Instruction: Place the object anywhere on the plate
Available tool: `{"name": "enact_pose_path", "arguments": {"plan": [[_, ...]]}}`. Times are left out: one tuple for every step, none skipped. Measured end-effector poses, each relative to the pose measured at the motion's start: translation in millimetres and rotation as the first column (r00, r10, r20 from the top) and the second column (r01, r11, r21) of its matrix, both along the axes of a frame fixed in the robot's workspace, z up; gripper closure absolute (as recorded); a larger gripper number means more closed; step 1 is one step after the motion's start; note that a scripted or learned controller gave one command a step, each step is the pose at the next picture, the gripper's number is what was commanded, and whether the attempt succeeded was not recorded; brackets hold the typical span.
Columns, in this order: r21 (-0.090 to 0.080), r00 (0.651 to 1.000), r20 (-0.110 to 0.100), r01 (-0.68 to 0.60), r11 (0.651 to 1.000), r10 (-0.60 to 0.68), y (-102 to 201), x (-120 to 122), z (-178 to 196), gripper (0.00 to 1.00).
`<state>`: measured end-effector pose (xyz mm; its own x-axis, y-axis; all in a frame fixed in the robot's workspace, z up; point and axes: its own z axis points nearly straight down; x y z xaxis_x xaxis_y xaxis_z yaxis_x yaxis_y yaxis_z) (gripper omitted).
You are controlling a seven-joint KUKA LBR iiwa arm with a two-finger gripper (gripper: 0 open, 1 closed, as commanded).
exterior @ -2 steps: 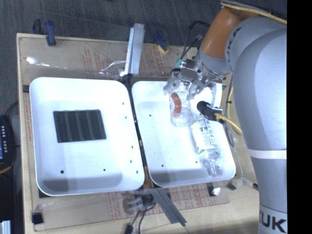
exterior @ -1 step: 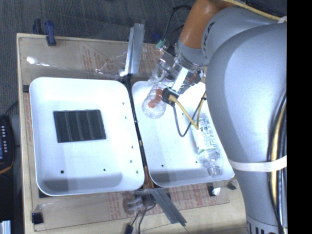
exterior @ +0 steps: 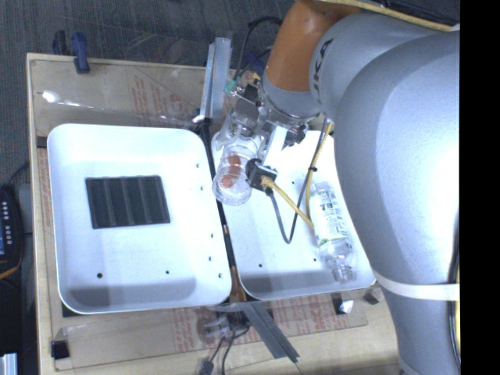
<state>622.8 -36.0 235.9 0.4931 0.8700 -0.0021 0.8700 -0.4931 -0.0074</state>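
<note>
My arm (exterior: 391, 131) reaches over the left bin (exterior: 70, 143), where the dark plate (exterior: 127, 201) sits. The clear cup (exterior: 232, 180) is right under my gripper (exterior: 248, 151), at the seam between the bins. Can't tell if I've actually got it clamped. Looks like the carry step. Next I'd go left over the plate, then lower.

Grey KUKA arm (exterior: 391, 131) reaches in from right, orange band (exterior: 301, 41) above wrist, filling upper right. Gripper (exterior: 234, 180) points down-left, w/ yellow cable looping off wrist.
</note>
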Motion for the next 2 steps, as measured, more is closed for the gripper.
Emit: {"name": "enact_pose_path", "arguments": {"plan": [[-0.001,0.983,0.003,-0.186,0.983,0.186,41,27,19,1.0],[0.0,0.939,0.003,-0.343,0.939,0.343,117,31,44,1.0]]}}
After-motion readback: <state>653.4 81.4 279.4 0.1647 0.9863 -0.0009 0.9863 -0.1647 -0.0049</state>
